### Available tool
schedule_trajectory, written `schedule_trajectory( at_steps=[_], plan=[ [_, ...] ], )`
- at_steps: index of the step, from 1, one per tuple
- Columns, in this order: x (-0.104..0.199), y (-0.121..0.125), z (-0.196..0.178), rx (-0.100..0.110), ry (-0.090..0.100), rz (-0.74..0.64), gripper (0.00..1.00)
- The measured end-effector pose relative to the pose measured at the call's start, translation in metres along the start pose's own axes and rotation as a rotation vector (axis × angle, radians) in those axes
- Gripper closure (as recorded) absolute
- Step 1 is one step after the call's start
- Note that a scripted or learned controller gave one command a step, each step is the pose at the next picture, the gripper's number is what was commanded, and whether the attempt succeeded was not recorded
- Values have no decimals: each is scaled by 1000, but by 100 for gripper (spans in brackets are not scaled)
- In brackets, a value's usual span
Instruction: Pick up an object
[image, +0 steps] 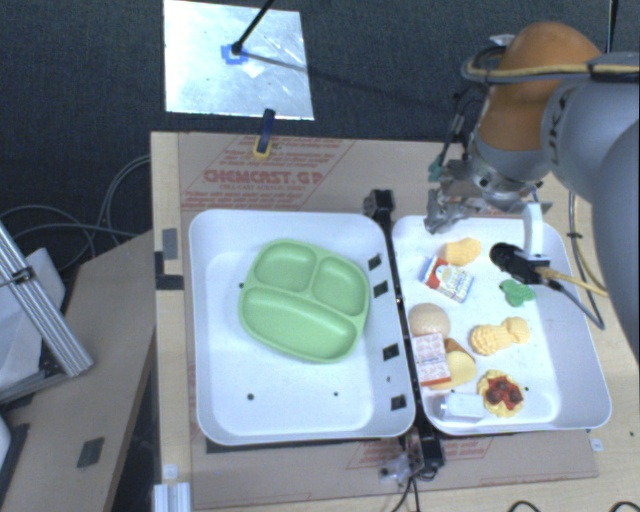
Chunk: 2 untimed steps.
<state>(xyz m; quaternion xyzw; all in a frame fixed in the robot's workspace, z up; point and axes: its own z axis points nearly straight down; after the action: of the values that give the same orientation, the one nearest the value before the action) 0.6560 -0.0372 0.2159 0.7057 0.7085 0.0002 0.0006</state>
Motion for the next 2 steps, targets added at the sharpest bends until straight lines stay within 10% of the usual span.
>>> schedule_trajectory(
  at_steps=[2],
  plan=[
    [0,1,-18,-2,1,0,100]
  ],
)
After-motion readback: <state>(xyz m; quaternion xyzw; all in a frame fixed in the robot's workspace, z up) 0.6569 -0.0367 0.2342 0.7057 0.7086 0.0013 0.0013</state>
